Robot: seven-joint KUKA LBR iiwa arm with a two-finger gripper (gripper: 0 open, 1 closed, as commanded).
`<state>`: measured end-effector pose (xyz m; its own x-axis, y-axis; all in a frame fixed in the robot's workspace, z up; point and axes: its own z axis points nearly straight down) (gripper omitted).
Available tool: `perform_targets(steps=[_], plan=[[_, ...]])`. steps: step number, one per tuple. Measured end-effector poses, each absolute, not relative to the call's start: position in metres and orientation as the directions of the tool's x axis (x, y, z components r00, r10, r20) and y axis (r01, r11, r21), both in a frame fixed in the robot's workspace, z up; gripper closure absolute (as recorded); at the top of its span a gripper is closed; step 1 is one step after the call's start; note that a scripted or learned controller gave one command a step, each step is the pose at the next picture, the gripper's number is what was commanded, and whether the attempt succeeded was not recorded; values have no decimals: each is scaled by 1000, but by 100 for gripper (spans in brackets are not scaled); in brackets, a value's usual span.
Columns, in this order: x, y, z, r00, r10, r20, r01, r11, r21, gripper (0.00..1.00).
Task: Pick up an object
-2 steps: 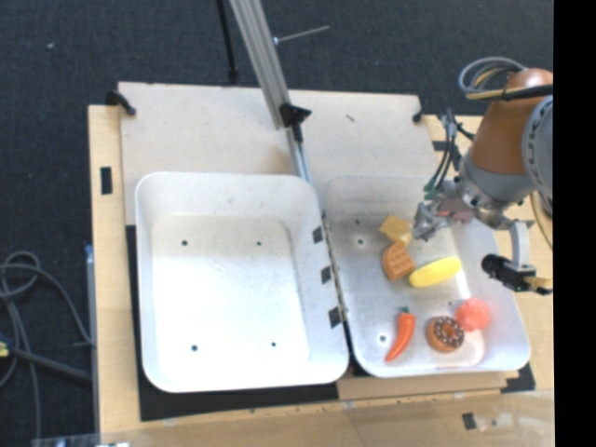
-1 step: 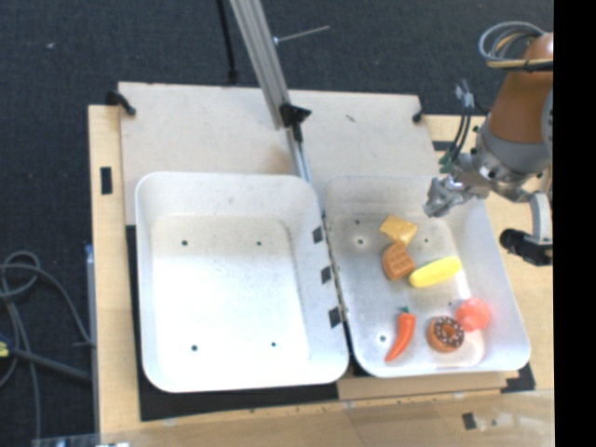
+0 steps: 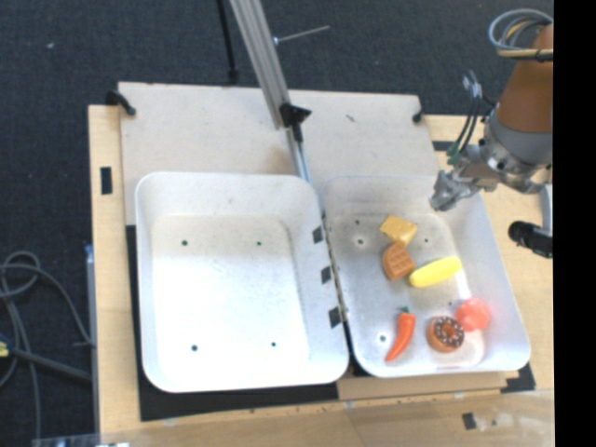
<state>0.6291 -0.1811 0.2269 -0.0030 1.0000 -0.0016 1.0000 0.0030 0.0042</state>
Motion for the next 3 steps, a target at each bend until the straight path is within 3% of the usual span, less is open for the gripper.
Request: perform_targets(steps=[2,3], plan=[[624,-88,224,-6,1000,1,1000,6,0,100],[611,-27,227,-7,1000,2,1000,7,1,100]])
